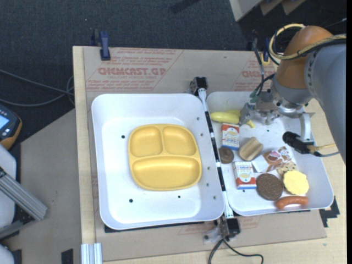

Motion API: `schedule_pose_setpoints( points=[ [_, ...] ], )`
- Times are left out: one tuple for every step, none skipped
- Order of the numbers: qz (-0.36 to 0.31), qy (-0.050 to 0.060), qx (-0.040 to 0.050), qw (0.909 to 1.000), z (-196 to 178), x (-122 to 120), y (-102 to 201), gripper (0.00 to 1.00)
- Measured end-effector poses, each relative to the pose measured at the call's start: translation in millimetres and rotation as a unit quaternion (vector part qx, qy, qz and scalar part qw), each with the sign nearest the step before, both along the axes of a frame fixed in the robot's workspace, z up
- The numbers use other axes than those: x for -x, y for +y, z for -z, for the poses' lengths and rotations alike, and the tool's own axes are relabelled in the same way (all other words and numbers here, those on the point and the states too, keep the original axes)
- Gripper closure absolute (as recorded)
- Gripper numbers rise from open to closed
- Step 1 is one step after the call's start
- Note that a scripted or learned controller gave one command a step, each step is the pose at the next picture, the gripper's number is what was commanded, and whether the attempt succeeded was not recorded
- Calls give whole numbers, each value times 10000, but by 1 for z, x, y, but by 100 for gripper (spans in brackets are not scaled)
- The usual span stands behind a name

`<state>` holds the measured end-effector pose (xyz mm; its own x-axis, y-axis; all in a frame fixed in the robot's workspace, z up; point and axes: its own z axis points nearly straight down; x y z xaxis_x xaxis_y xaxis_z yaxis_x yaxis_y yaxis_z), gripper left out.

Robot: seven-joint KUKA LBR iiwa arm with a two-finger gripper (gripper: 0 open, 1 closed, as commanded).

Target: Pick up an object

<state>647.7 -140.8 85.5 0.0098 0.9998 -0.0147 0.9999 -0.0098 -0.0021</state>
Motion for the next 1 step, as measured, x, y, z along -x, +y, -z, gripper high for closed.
schedule_pose_setpoints(
  points=[
    [-35,28,-85,10000,1,70,16,0]
  ],
)
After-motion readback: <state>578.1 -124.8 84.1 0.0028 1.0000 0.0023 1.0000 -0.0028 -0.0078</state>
